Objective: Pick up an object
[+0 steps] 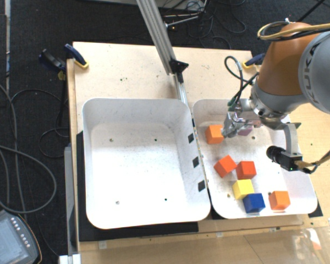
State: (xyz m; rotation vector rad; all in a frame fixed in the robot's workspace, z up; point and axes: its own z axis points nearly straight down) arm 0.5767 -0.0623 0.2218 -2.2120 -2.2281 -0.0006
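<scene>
My gripper (231,129) hangs low over the far part of the right bin (305,194), just right of an orange block (214,133) and close to touching it. A pinkish thing (245,129) shows right under the wrist, mostly hidden. Nearer the front lie another orange block (225,165), a red-orange block (246,169), a yellow block (242,188), a blue block (253,202) and an orange block (279,199).
The left bin (137,158) sits beside the right one, sharing a raised rim (197,158) with black clips. A slanted metal pole (157,29) crosses the back of the bench. Clamps (66,59) sit at the bench's far left corner.
</scene>
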